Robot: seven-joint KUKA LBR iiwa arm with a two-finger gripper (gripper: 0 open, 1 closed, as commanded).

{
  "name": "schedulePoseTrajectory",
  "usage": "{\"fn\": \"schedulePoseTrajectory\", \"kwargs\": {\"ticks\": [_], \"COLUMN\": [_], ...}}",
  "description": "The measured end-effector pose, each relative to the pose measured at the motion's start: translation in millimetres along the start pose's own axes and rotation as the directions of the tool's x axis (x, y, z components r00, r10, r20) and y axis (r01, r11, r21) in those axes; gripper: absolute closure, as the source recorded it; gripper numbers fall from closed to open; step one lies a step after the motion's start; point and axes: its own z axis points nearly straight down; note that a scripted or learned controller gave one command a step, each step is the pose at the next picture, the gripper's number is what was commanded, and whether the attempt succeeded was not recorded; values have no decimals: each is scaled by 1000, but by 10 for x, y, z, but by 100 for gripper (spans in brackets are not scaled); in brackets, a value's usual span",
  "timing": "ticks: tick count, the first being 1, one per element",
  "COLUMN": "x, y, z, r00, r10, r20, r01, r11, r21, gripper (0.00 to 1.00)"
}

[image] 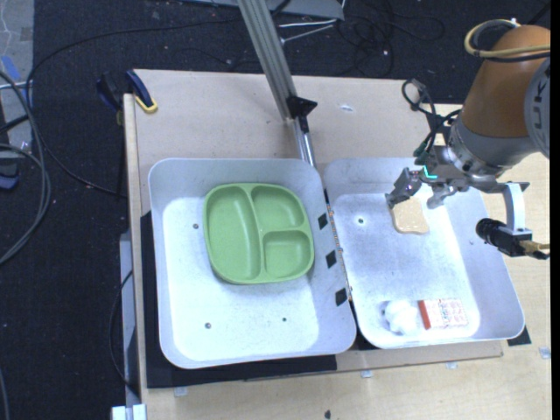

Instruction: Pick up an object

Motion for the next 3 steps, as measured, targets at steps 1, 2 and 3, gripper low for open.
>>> {"fn": "schedulePoseTrajectory", "kwargs": {"ticks": [1, 2, 3], "x": [0, -32, 7], "y": [5, 91, 7], "z": [-7, 495, 971], "r00": [1000, 1000, 1000], "r10": [0, 1, 1], "r20": [0, 1, 0], "r01": [0, -1, -1], "r11": [1000, 1000, 1000], "r21": [-2, 2, 2], "gripper": [0, 0, 0]}}
